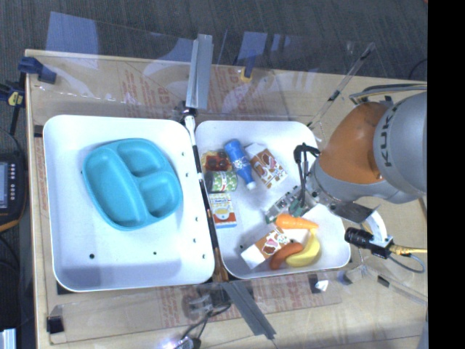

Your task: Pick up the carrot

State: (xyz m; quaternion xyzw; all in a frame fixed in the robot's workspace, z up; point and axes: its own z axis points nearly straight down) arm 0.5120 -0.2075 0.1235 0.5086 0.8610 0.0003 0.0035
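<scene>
While the carrot (pixel 296 222) lies in the right bin (pixel 280 131), the end effector (pixel 285 208) sits at its left end.

Whether the fingers are spread or pinching cannot be told. Just below the carrot sit a banana (pixel 308 254), a reddish sausage-like piece (pixel 285 254) and a small carton (pixel 263 247). Farther up lie a blue bottle (pixel 237 161) and snack boxes (pixel 267 166). The left bin (pixel 65 253) holds a blue divided plate (pixel 132 180).
</scene>
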